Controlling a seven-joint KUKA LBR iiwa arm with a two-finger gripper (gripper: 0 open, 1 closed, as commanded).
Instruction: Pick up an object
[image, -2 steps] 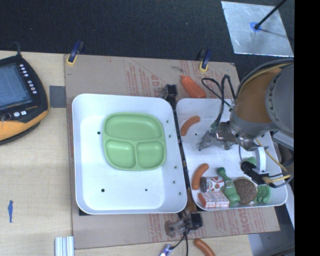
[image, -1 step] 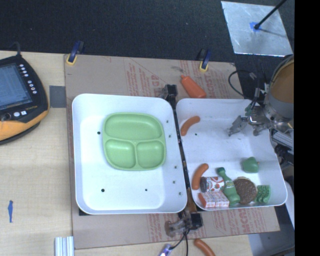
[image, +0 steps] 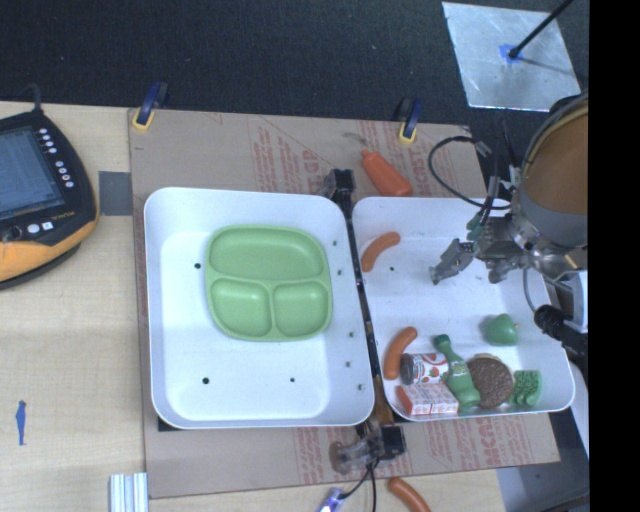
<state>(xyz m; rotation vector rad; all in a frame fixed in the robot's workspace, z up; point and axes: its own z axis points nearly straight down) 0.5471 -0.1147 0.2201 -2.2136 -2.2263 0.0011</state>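
Note:
My gripper (image: 468, 275) hangs over the upper middle of the right bin (image: 430, 222), its two dark fingers spread open with nothing between them. An orange sausage (image: 379, 250) lies to its left on the bin floor. Below the gripper sits a green pepper-like piece (image: 500, 328). Along the bin's front edge are a second sausage (image: 399, 351), a red-and-white can (image: 424, 370), a green bottle (image: 456, 371), a brown round patty (image: 491, 380) and a small green piece (image: 527, 388).
The left bin (image: 180, 300) holds a green divided plate (image: 269, 281). An orange carrot (image: 385, 173) lies on the cardboard behind the bins, and another sausage (image: 410, 492) lies in front. A teach pendant (image: 35, 195) rests at far left.

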